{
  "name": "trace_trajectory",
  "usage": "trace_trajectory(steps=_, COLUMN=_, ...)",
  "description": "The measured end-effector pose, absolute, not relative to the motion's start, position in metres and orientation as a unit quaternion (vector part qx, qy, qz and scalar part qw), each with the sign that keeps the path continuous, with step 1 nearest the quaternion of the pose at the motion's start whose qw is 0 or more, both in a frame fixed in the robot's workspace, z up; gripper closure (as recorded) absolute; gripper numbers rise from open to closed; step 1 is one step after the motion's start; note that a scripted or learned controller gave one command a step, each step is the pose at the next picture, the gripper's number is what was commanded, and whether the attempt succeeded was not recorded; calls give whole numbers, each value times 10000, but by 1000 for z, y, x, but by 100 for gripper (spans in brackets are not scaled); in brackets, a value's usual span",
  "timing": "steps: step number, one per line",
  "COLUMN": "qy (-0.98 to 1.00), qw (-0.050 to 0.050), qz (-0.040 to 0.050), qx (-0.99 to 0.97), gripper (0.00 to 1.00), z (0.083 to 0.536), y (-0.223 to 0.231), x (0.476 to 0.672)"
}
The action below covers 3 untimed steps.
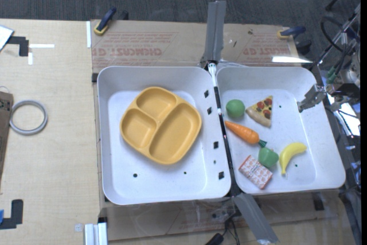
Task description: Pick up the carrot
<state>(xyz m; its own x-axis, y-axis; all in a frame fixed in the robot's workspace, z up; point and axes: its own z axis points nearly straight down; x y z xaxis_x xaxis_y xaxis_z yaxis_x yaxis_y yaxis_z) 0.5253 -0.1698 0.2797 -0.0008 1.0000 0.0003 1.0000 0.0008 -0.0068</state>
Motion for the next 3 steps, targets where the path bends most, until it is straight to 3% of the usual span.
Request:
trace_trajectory(steps=1, qy=-6954, qw=26, qz=24, qx=-7186, gripper=0, z=247, y=-157, x=537)
trace_trajectory(steps=2, qy=-8549, qw=20, qz=10, qx=-5187, gripper=0, z=185, y=-109, x=587)
trace_trajectory(steps=3, qy=-8492, qw=-64, qz=-18, qx=-5280, gripper=0, z=97, y=-102, x=566)
